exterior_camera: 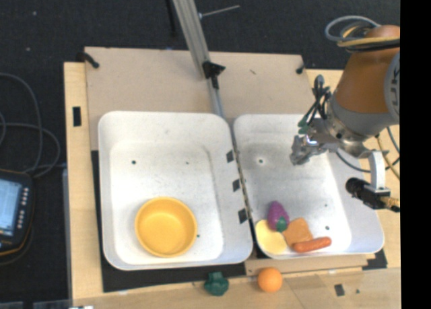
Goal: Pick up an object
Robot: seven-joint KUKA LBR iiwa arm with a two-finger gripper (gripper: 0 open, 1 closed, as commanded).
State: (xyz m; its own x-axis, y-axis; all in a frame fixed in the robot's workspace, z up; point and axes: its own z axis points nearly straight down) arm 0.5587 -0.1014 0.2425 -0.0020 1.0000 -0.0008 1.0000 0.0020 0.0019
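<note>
Claw [301, 151] hangs over the upper middle of the right bin [350, 233], above bare floor, apart from every object. Cannot tell its state from this angle; nothing seen in it.

Candidates sit clustered in the right bin's near-left corner: purple piece [277, 215], orange block [297, 229], red carrot-like piece [312, 245], pale yellow piece [268, 239]. They touch or overlap; exact stacking unclear. Yellow bowl [166, 225] alone in the left bin [121, 132]. Orange ball [269, 279] and green piece [216, 284] lie on the desk [148, 79], outside the bins.

Handling, judged: these look like small toy foods, so light, stiff, smooth, not fragile. Rounded, glossy surfaces likely to slip.

- Purple piece: uppermost, most exposed; take across its narrow waist.
- Red piece: long and thin; take across the short axis, but it lies against the bin wall.
- Bowl: take over the rim only.

Risk: crowding and the corner wall leave little finger clearance.
</note>
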